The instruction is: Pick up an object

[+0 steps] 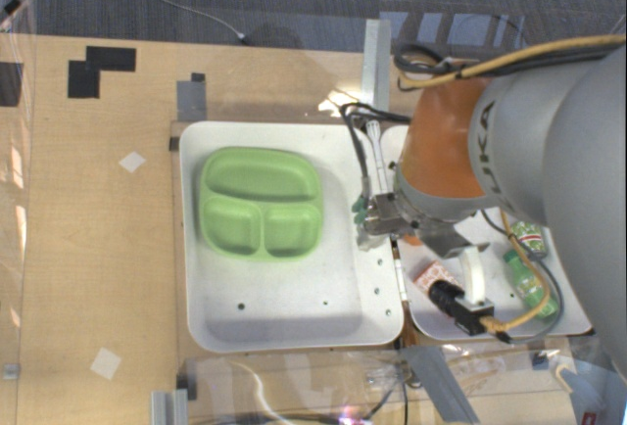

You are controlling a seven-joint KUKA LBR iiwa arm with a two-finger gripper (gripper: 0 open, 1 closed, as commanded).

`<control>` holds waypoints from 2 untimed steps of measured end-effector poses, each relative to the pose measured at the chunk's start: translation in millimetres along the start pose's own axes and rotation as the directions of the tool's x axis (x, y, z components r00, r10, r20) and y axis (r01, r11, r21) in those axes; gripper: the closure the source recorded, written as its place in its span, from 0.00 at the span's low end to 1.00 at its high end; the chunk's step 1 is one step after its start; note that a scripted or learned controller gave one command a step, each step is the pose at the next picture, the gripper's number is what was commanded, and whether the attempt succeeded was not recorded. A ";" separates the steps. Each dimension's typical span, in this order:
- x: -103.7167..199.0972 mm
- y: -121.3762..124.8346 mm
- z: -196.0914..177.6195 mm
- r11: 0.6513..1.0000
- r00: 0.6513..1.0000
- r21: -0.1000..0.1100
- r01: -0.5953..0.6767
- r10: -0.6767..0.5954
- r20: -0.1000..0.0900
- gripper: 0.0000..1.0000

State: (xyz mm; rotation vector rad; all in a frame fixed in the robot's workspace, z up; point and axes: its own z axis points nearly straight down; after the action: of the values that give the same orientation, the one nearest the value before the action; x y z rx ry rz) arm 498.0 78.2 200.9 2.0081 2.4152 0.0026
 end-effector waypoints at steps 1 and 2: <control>5.3 -10.0 17.3 0.918 0.918 0.002 -0.398 0.398 0.001 1.00; 38.3 -2.6 -1.4 0.777 0.777 0.001 -0.630 0.630 0.001 1.00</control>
State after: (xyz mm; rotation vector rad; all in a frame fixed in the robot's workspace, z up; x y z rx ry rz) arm 488.5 115.3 202.3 2.7004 1.6061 0.0006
